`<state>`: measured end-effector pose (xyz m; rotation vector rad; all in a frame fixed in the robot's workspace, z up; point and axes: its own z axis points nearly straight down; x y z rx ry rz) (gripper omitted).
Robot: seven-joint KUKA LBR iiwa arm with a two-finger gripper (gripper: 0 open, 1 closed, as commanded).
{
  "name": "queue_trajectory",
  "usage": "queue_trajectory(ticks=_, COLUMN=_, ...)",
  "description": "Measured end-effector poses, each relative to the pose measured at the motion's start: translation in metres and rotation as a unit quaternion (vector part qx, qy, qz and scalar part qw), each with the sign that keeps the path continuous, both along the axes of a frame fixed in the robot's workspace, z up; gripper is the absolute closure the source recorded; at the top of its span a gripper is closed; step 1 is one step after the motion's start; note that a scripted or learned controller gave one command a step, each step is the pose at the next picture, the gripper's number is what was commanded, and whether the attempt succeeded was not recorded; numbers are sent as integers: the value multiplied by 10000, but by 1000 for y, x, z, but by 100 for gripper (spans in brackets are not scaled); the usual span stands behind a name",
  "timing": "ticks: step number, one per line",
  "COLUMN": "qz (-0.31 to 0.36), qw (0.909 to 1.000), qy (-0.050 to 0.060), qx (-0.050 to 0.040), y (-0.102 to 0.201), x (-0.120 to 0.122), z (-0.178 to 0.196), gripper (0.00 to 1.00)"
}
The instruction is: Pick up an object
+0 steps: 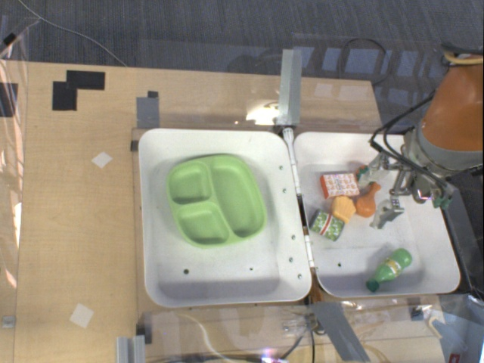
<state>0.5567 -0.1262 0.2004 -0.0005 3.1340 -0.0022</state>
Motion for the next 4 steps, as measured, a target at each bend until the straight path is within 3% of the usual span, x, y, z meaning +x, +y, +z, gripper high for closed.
queue_trajectory(ticks=1, qz=108, qw=9999, qy=-76, qx=-35, y=-74, x=-6, z=191, gripper=0)
queue_trajectory(ticks=2, qz=-1618, qw=9868, qy=17, qx=17, y=-46, x=-12, z=68, gripper=0)
queue_trajectory(ticks=3, qz=-2914, qw=9566, qy=48, qx=26, y=-11, x=31, z=-65, gripper=0)
queue_trajectory(ticks=4, qz=-5157, qw=8568, qy=-10, qx=44, y=-1, x=50, z=-107, gripper=0)
